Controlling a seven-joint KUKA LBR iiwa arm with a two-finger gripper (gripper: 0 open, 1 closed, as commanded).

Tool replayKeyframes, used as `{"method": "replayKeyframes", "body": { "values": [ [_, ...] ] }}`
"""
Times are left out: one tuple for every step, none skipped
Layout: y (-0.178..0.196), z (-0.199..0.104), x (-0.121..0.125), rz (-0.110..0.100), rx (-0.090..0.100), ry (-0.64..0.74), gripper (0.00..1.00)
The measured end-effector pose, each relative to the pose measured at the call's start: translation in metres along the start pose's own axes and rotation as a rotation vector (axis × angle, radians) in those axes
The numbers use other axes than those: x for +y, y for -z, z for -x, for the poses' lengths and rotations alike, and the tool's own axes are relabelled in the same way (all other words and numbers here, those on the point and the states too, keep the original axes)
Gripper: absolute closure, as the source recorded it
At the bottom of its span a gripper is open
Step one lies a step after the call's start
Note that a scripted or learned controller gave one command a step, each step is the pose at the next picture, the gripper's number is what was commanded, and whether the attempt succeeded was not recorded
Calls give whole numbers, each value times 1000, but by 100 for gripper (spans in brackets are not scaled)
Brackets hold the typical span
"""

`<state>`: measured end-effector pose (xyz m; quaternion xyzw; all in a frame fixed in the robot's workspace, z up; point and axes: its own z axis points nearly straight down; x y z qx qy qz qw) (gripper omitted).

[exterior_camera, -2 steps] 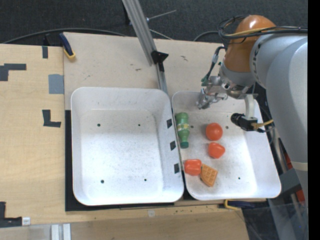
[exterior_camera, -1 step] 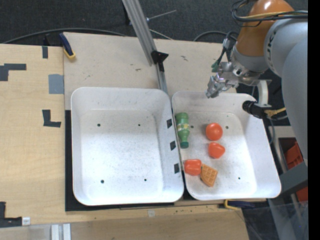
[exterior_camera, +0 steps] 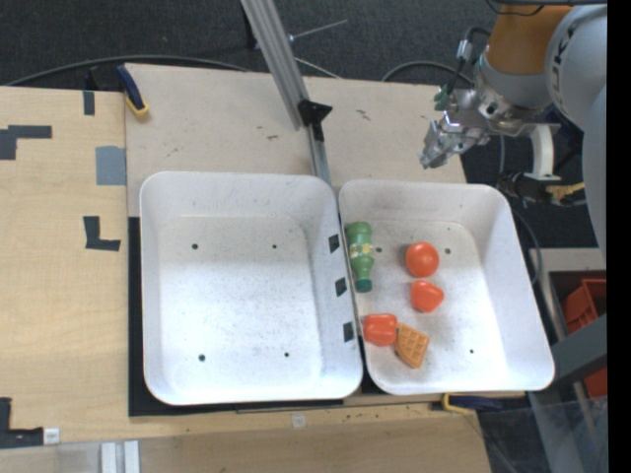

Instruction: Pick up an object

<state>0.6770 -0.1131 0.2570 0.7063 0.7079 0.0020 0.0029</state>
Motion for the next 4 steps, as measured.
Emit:
{"method": "replayKeyframes", "body": {
  "values": [
    [9,-1,0,-6,1,-1,100],
    [13,-53,-2,-8,3,4,100],
    [-5,-110,2,-10,3,4,100],
    [-22,-167,2,-11,2,4,100]
  ]
}}
